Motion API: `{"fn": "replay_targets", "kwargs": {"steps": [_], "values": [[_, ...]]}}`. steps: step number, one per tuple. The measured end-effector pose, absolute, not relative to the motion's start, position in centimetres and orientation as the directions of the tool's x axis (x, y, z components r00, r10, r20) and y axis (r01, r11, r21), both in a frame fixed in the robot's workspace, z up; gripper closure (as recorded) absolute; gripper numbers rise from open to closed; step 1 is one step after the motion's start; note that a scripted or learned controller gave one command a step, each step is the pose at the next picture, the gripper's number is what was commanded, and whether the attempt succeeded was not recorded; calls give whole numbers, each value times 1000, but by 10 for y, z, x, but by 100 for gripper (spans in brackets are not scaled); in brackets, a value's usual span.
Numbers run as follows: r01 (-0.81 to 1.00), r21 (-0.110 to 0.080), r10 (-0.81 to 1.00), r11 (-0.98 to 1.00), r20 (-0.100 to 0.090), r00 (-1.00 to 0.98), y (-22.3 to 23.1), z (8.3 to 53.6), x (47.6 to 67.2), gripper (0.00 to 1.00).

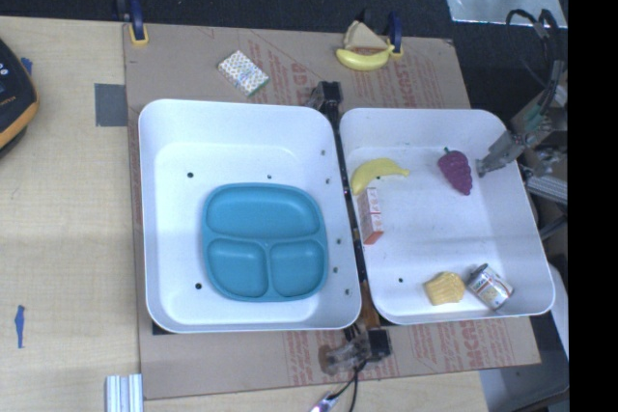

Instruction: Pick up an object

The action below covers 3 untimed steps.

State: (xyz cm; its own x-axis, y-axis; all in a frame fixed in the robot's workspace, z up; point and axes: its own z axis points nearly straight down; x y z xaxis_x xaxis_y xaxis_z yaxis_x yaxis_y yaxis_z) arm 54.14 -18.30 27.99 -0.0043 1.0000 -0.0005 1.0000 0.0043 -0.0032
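— Pale wooden bench (68, 236) and dark floor are seen from above in the camera view; what is laid out there?

— Two shallow bins are set side by side on cardboard. A blue divided tray (265, 240) is held in the left bin (159, 207). In the right bin (502, 207) are found a yellow banana (377, 173), a small carton (372, 215), purple grapes (456, 171), a yellow block (445, 288) and a small can (490, 287).

— And the gripper?

— The gripper (494, 156) is seen at the right bin's far right rim; whether it is spread or pressed together cannot be told. The grapes lie just beside it, toward the left, their long axis running up and down the view, stem end pointing away. No object is seen to be held.
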Motion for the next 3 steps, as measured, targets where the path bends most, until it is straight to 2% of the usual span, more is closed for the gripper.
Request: {"fn": "replay_targets", "kwargs": {"steps": [1, 2, 3], "values": [[1000, -6, 1000, 6, -1, -6, -196, 147, 647, 0], [1000, -5, 1000, 5, -1, -5, -212, 91, 617, 0], [1000, -4, 1000, 8, -2, -8, -213, 103, 618, 100]]}}
